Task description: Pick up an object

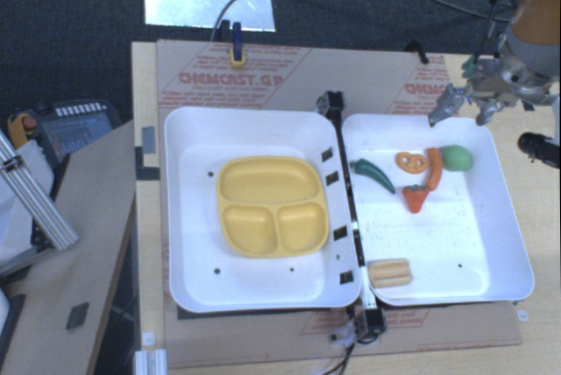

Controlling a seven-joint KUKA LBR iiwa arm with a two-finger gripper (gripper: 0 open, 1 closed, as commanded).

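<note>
The gripper (466,109) is seen above the far edge of the right bin (491,277), its fingers spread with nothing between them. A green ball (456,158) lies in that bin just below the jaws, touching an orange carrot (424,185), well apart from a green pepper (375,175).

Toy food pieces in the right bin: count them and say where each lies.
5. Dark green pepper left; orange slice, orange carrot and light green round piece near the top; tan bread piece at the bottom left corner.
</note>
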